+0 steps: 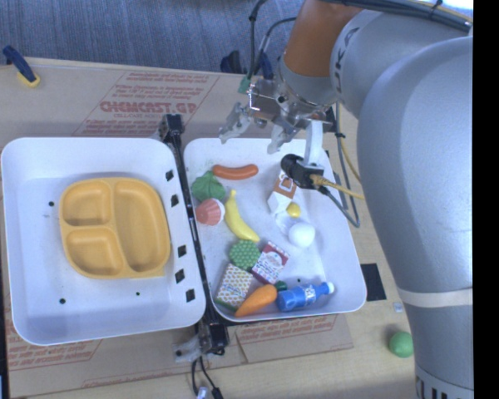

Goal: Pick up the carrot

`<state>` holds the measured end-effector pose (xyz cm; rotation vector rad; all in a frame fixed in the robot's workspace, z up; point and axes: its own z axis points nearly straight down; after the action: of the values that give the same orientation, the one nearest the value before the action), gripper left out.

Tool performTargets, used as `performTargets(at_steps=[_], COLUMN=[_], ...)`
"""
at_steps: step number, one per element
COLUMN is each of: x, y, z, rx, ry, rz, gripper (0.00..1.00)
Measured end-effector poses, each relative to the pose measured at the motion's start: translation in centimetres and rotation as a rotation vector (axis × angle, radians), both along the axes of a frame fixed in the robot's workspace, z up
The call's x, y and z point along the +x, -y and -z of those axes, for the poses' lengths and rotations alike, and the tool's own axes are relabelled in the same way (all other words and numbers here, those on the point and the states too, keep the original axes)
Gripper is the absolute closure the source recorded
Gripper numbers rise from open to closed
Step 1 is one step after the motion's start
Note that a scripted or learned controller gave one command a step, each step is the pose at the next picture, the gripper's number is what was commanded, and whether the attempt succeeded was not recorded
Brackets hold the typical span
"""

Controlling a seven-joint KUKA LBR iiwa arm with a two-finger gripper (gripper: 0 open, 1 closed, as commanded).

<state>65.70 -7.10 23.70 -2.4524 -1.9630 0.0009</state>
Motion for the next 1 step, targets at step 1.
performTargets(at_steps=[1], x=[-0.08], y=[-1.54], z=[4.14], rx=[0.001], ry=[-0.004], rz=[-0.610], gripper=[0.00])
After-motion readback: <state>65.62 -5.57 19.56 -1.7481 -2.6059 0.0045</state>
